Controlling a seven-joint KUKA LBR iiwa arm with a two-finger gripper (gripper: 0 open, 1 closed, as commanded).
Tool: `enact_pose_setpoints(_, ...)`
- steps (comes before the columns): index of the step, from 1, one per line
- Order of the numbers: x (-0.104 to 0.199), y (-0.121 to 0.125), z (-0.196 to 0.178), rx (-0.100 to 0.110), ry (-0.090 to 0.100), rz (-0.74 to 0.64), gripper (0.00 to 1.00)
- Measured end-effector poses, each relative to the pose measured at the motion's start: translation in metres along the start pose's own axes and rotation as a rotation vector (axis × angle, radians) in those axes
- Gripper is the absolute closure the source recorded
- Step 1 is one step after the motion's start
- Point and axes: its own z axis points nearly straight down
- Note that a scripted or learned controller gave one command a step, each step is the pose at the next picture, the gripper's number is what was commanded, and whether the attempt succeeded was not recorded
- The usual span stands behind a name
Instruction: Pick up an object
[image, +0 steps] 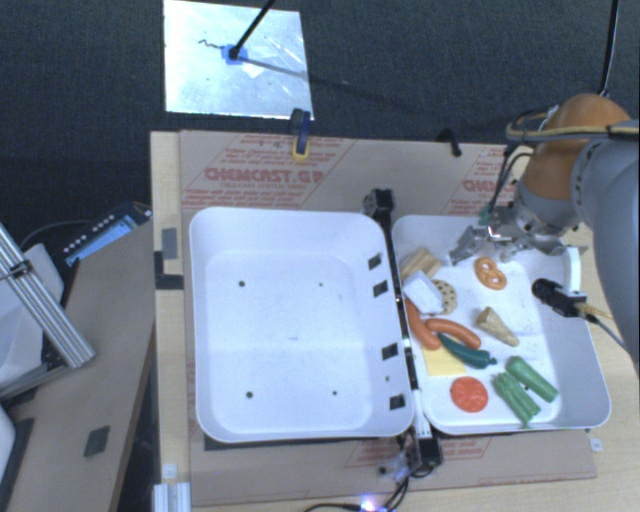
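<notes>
The right bin (585, 370) holds several toy foods. Among them are a pretzel (490, 272), a cookie (446, 296), a white square piece (424, 293), a tan bread slice (419, 263), a sausage (453, 330) and a tan cone (497, 323). A dark green pepper (466, 350), a yellow cheese slice (445, 363), a red tomato (469, 395) and two green pods (524, 387) lie nearer the front. My gripper (478, 243) hangs over the bin's far end, just behind the pretzel. It is open and nothing sits between its fingers.
The left bin (290, 320) sits beside the right one, and a black hinged divider (395, 300) joins them. A black connector (555, 294) on a cable hangs over the right bin's right side. Cardboard (270, 170) lies under both bins.
</notes>
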Motion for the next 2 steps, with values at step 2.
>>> enact_pose_setpoints(2,-0.023,0.000,-0.118,-0.005,-0.002,0.005,1.00)
